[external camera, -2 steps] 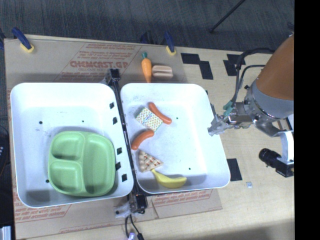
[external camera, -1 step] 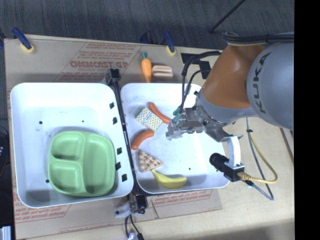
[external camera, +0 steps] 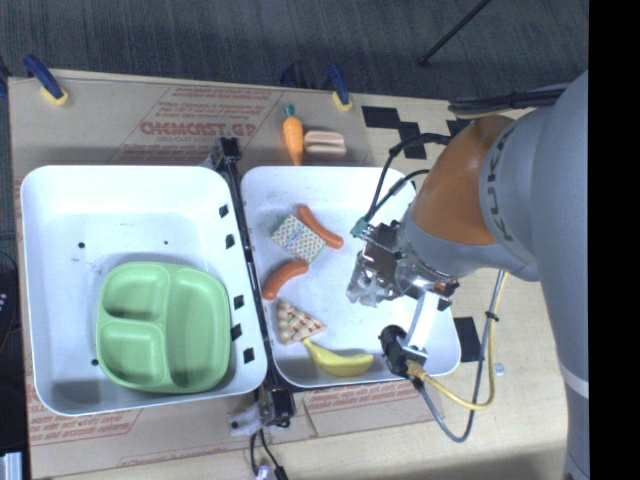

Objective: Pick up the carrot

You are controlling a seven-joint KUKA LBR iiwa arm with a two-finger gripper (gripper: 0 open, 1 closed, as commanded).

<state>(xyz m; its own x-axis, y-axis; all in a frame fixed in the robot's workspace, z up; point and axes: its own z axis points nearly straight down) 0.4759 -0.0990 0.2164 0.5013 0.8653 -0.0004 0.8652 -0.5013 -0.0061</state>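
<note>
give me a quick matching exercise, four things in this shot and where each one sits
Things:
1. carrot
2. banana
3. green divided plate
4. gripper

Places:
A. in the left bin
B. on the bench beyond the bins
C. above the floor of the right bin
D. by the near edge of the right bin

Pairs: 1-B, 2-D, 3-A, 4-C

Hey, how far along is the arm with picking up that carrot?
Nothing looks done yet: the carrot lies on the cardboard outside the bins, just beyond the right bin's far rim, beside a small sandwich-like toy. In hand: the gripper hangs over the right bin's floor, apart from the carrot, with no carrot at it. Left: reach the carrot, grasp it and lift.
</note>
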